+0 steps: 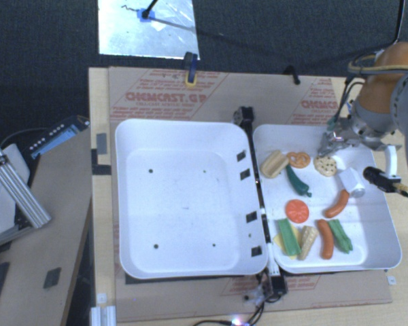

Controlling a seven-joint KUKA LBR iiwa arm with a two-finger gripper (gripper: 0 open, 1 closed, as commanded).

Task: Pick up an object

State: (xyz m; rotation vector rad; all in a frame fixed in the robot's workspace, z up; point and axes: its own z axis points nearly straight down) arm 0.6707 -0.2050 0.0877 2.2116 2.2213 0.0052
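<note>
White plastic dominates the bench: two shallow bins sit side by side on a cardboard sheet, seen from the one camera fixed above. The left bin [183, 195] holds nothing I can make out; the right bin [377, 212] carries all the toy food.

Taking the red tomato slice [297, 211] as the marker, a dark green pepper [298, 180] lies just above it, and beyond that a tan bread roll [275, 162] and a small pretzel [299, 159]. To the upper right of the slice sits a speckled cookie [325, 166], with a white cylinder [350, 181] beside it. An orange sausage [337, 203] lies to the right of the slice. Below the slice run a green pod [288, 237], a tan corn piece [307, 238], a second orange sausage [325, 239] and a green bean [340, 236].

The grey arm [387, 100] reaches in from the right, its gripper [332, 146] hanging low just above the cookie, well up and to the right of the slice. Whether its fingers are spread or closed, I cannot tell from here; nothing is visibly held between them.

The cookie looks the likely target. The risk, as I judge it: a thin flat piece may slip from under the fingertips, or the descent could nudge the cylinder or the pretzel nearby, since the pieces crowd together near the bin's far rim.
</note>
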